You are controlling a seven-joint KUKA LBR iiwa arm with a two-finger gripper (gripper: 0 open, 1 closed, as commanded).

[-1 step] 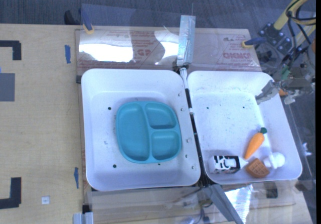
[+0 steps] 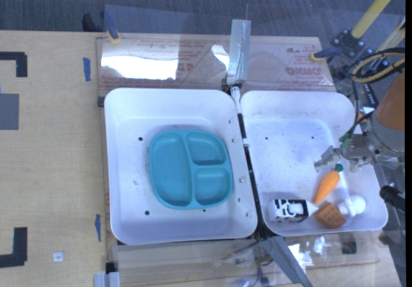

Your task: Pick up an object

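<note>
Right bin [image 2: 283, 118], near corner: four loose items, grouped. Item one, a toy carrot [image 2: 327, 186], orange with a green tip, lying at a slant with the tip toward the far right. Item two, a tan waffle-textured block [image 2: 331, 215], touching the carrot's blunt end. Item three, a small white piece [image 2: 353, 204], just beside the block on its right. Item four, a black-and-white object [image 2: 290, 209], lying flat to the left of the block, near but apart.

Left bin [image 2: 122, 150]: one teal divided plate [image 2: 190, 168], three compartments, resting in the middle of the floor.

Arm: enters from the right edge, the hand [image 2: 341, 154] low over the right bin, directly above the carrot's green tip. Whether it is spread or closed cannot be told; nothing is seen gripped.

Step in hand, as judged: approach and descent onto a candidate, most likely the carrot.

Next move calls for: lining up across the carrot's narrow width, not its length; coming down clear of the neighbouring block; closing firmly before lifting.

Desk [image 2: 51, 150]: pale wood, bearing both bins.
</note>
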